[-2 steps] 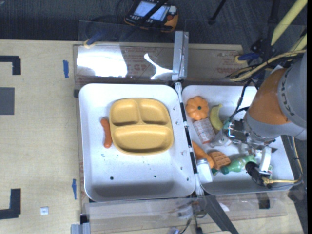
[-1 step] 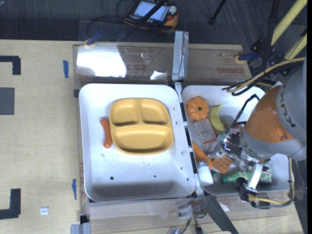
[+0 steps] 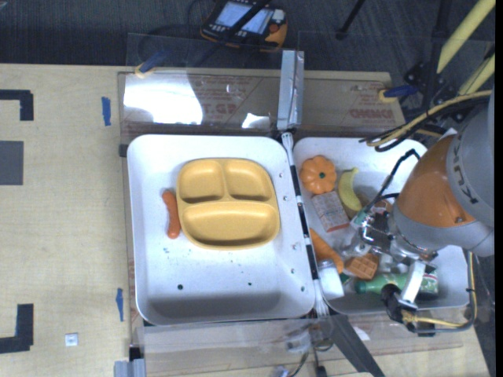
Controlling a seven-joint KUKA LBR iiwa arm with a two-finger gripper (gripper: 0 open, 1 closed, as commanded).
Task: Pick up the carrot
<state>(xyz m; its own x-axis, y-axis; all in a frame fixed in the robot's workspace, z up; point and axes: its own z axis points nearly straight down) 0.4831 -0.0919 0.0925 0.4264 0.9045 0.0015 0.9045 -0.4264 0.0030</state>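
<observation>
Orange carrot [image 3: 321,247] lies in the right bin [image 3: 448,297], lower middle of the frame, by that bin's left wall | gripper [image 3: 369,230] just right of it, spread or pressed together I cannot tell | looks light, hard, smooth, may slip | grab across its fat middle

I work in a robotics lab. Evidence: my plywood bench [image 3: 55,210] carries black marker squares [image 3: 17,104] and blue tape [image 3: 106,110]; a teach pendant [image 3: 242,22] lies beyond it; tripod legs [image 3: 357,6] and loose cables [image 3: 424,120] stand nearby.
</observation>
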